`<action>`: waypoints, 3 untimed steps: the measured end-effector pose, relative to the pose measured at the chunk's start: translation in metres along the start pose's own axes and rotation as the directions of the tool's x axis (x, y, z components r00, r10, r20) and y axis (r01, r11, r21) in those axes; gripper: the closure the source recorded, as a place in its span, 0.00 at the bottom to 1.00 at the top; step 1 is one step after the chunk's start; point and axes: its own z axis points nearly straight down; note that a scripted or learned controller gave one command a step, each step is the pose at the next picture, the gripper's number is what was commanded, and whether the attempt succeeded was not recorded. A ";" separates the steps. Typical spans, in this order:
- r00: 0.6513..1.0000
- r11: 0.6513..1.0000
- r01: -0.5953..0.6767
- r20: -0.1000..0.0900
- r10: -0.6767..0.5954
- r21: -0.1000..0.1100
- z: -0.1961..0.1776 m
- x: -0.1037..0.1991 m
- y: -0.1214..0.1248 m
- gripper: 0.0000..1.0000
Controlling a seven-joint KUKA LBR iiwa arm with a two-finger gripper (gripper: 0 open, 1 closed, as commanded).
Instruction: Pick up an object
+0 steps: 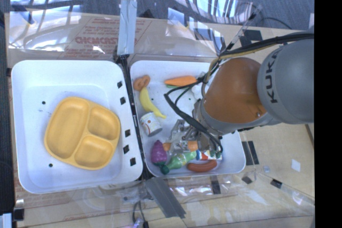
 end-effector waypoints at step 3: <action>0.968 0.968 0.250 -0.002 -0.250 -0.002 -0.028 -0.017 -0.022 1.00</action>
